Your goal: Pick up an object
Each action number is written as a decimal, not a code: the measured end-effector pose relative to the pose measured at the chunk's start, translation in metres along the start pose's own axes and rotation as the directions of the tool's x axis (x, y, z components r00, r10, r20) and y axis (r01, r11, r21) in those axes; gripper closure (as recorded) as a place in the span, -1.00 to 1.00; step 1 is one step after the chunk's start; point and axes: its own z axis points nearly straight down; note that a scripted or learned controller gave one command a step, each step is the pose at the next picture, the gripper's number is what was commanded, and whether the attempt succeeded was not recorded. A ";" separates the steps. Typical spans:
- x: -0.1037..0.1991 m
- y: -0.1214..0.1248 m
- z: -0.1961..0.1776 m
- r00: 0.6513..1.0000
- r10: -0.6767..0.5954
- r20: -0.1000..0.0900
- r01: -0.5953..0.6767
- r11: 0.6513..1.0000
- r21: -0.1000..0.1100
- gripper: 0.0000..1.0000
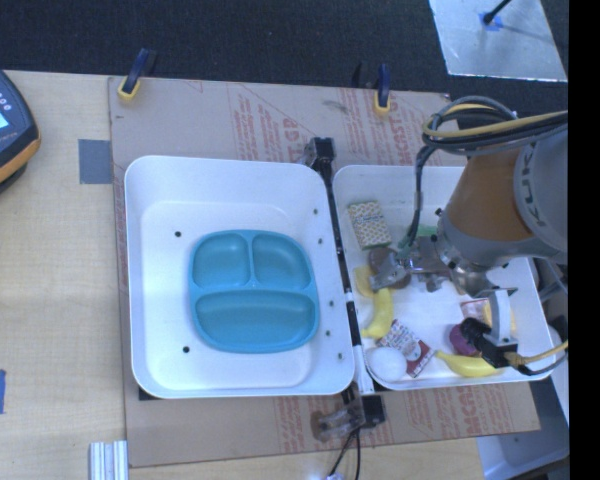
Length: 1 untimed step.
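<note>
Over right bin (380, 176) — gripper (395, 266) low amid clutter, grip state unclear; left bin (150, 268) roomy around blue tray (252, 291).

A pale wooden bench (50, 298) carries a brown cardboard sheet (240, 133). Beyond the bench lies dark floor (230, 13), with a bright grey panel (495, 23) at the floor's far right.

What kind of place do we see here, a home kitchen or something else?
Most likely a robotics lab bench, not a kitchen. A grey arm with cables reaches over two white bins set on a cardboard sheet clamped to the bench, and a control pendant lies at the left edge.
</note>
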 end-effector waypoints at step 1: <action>0.006 0.048 0.011 1.000 -0.004 0.000 0.004 1.000 -0.010 -1.00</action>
